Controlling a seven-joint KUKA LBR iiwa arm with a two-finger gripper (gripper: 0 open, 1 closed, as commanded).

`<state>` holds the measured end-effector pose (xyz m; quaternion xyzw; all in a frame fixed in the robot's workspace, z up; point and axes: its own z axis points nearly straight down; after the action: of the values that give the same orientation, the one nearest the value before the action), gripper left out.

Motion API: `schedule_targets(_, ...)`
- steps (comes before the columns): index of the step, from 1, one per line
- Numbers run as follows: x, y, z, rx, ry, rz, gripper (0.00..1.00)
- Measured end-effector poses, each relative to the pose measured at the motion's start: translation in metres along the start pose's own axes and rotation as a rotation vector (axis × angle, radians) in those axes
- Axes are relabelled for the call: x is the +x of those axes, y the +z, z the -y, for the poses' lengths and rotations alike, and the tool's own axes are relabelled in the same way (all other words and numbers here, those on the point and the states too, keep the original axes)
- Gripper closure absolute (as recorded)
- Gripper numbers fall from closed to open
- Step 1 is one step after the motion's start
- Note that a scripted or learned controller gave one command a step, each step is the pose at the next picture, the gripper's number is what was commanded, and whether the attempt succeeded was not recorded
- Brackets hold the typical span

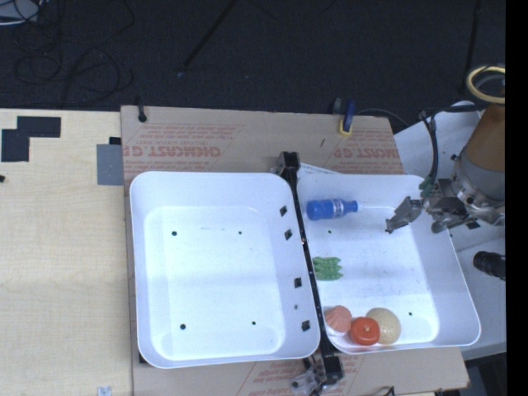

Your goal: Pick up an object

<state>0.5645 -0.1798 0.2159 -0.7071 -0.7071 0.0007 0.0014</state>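
The right bin [450,291] holds several objects. A blue bottle [332,209] lies on its side near the bin's far left corner. Below it, beside the divider, sits a small green piece [327,268]. At the near edge a pink piece [337,318], a red round one [365,330] and a beige round one [384,324] cluster together. My gripper [421,218] hangs over the far right part of this bin, to the right of the bottle and apart from it. Its fingers are open with nothing between them.
The left bin [214,266] lies beside the right one, with a black clip strip [299,246] along their shared edge. Both rest on a cardboard sheet [206,143]. A yellow-and-blue clamp [346,115] stands at the back, and cables run near the arm.
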Motion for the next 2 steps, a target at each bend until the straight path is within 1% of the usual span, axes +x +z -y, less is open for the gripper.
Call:
schedule_targets(1, -0.035, 0.134, 0.088, 0.004, 0.007, -0.003, 0.00)
schedule_targets(2, -0.036, 0.117, 0.084, -0.002, 0.007, -0.001, 1.00)
